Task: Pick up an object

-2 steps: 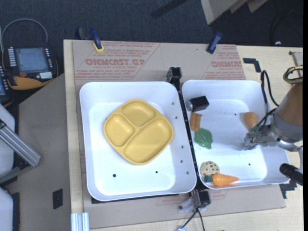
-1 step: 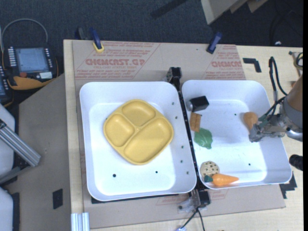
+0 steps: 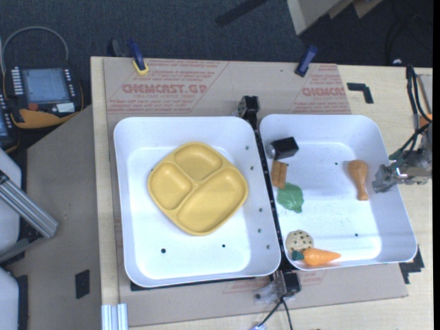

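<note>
Gripper (image 3: 386, 178) sat at the right bin's (image 3: 385, 133) right rim, finger state unreadable (too small). Drumstick (image 3: 358, 177) lay just beside it; carrot (image 3: 320, 256) and cookie (image 3: 299, 239) at the front-left corner.

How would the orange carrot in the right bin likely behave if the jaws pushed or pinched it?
The carrot tapers to a point, so it would probably roll in an arc. Its glossy skin suggests hard plastic, likely light and slippery. Lying against the right bin wall beside the cookie, it may jam.
</note>
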Action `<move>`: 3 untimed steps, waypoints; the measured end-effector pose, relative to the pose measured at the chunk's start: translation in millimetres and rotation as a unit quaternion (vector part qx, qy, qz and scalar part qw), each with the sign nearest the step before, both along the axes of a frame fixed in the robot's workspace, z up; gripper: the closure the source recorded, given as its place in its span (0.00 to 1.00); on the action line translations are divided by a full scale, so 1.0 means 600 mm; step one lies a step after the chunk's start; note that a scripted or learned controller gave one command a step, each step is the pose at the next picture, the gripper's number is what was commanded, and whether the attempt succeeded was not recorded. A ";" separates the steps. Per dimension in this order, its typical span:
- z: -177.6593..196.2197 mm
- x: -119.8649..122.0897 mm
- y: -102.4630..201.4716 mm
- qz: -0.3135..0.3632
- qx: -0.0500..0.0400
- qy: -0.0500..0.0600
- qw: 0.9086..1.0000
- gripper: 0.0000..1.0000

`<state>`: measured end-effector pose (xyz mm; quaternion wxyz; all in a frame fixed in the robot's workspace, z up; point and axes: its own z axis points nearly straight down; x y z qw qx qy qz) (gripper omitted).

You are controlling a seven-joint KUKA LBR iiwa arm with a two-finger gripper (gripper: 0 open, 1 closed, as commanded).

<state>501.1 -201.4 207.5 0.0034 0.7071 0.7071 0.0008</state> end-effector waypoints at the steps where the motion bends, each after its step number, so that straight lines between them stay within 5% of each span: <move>1: 0.075 0.002 -0.001 0.001 0.000 0.000 1.000 1.00; 3: 0.067 0.085 0.175 0.002 0.001 0.002 1.000 1.00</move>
